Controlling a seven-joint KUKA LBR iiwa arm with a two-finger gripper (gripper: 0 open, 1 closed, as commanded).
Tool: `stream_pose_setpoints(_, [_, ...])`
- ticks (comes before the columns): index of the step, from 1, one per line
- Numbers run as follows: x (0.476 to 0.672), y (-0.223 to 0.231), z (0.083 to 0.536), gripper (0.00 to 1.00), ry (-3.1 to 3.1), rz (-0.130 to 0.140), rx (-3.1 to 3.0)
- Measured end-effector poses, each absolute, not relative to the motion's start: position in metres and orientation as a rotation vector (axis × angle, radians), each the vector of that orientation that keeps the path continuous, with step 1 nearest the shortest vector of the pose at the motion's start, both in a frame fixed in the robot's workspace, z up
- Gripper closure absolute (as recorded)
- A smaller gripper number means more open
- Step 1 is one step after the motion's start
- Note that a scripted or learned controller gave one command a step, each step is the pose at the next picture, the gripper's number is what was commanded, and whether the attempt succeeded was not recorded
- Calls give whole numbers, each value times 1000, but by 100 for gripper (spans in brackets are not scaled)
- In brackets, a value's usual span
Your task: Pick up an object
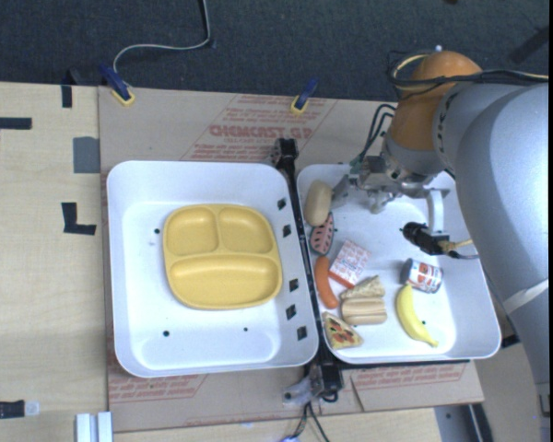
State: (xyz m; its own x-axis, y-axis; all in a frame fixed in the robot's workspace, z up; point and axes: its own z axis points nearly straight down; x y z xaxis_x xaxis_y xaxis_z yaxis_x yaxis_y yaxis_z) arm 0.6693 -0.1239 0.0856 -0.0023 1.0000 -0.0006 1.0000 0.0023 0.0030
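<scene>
Plastic toy food fills the right bin (470,334): a pale potato-like piece (318,202) at its upper left, a carrot (324,282), a red-and-white packet (349,262), a sandwich (363,302), a pizza slice (341,331), a small can (424,275) and a banana (415,316). No single item is marked as the target. The pincer (387,190) hangs over the bin's upper part, just right of the pale piece; whether it is released or clenched cannot be told, and nothing is seen in its grip. A clean pick likely means choosing a piece standing apart, such as the banana or can, and descending centred over it. The left bin (129,274) holds a yellow divided tray (224,254). Both bins sit on cardboard (194,127) over a light wooden table (37,274), with dark carpet (258,26) beyond
</scene>
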Motion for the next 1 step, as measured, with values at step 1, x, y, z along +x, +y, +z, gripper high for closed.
stream_pose_setpoints(1, [668, -108, 86, 0, 2215, -9, 2218])
